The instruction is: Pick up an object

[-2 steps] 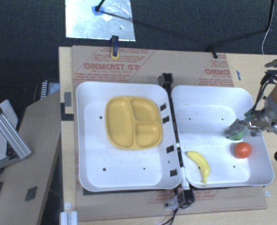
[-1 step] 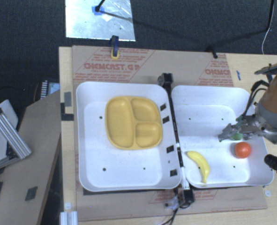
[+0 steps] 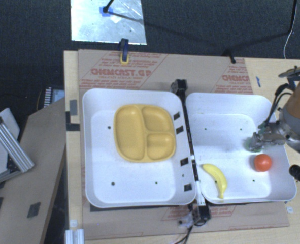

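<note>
The tomato, small and red-orange, sits on the floor of the right bin at the frame's lower right, just below and beside the gripper. The gripper is low over the bin floor near the right wall; at this size and blur I cannot tell its state, and nothing is seen held in it. A banana lies further left along the bin's lower edge, well apart from the tomato. The left bin holds a yellow divided plate. To grasp well, I judge the gripper should centre over the round tomato and descend squarely, since it may roll.
</note>
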`<action>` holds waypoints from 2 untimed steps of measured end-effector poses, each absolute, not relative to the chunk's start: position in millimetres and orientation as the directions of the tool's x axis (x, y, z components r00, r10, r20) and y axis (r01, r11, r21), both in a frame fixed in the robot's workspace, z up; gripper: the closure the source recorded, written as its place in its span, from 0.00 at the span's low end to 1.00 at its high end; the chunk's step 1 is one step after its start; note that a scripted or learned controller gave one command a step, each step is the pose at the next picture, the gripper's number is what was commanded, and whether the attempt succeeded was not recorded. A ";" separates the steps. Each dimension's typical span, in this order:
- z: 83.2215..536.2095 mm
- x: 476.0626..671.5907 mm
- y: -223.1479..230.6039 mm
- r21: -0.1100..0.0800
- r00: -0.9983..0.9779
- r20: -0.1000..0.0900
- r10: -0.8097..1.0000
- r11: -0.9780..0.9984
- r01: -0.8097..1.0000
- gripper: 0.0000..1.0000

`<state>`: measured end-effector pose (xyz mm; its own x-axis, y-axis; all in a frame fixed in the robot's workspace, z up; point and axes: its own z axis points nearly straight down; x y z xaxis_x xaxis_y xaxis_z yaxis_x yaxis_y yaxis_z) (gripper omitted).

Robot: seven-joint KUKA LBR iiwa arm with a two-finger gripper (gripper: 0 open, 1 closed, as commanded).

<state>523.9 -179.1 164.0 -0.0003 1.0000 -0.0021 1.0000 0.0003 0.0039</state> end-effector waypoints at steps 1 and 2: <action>217.8 526.0 -179.6 0.007 -0.004 -0.003 1.000 0.004 1.000 1.00; 241.8 527.4 -179.9 0.005 -0.004 -0.002 1.000 0.004 1.000 1.00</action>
<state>527.4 -179.9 241.8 -0.0044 1.0000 -0.0015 1.0000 0.0044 0.0046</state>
